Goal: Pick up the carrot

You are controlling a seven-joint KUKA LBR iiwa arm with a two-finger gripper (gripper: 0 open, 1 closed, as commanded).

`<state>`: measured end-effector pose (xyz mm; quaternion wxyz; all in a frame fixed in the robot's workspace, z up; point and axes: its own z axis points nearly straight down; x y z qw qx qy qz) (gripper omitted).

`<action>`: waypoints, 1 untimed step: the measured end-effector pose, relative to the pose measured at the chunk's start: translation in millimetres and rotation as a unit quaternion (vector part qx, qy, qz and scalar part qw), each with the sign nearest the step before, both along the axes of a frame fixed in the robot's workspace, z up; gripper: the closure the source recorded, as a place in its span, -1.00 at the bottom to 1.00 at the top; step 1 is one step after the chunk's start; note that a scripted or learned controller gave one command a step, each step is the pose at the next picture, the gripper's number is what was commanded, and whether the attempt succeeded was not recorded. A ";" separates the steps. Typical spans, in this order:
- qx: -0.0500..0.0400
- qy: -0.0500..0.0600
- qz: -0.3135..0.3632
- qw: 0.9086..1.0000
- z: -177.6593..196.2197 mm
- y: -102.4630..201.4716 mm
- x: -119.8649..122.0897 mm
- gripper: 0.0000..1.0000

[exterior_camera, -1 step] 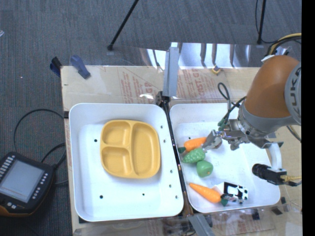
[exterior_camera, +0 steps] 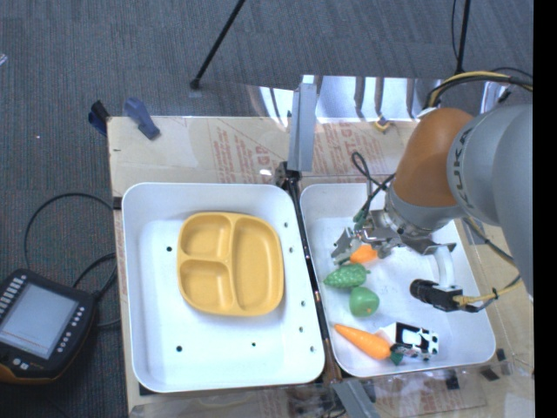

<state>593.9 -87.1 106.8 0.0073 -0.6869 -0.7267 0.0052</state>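
lying near the front edge of the right bin (exterior_camera: 470, 342), the carrot (exterior_camera: 363, 341) touches a black-and-white toy (exterior_camera: 418, 341). gripper (exterior_camera: 355, 247) sits well apart from it, jaws closed on a small orange piece (exterior_camera: 364, 254). green lumps (exterior_camera: 346, 277) (exterior_camera: 364, 301) lie between. yellow plate (exterior_camera: 231, 262) occupies the left bin (exterior_camera: 148, 233).

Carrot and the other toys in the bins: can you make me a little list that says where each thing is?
carrot: right bin, near front edge, lying flat, apart from the pincer
green ball: right bin, just behind carrot
bumpy green toy: beside the ball
small orange piece: right at the pincer
black-and-white toy: at the carrot's green end
yellow plate: left bin, three sections
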 end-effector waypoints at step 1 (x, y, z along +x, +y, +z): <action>0.000 -0.004 0.063 0.998 -24.4 -24.1 20.7 -1.00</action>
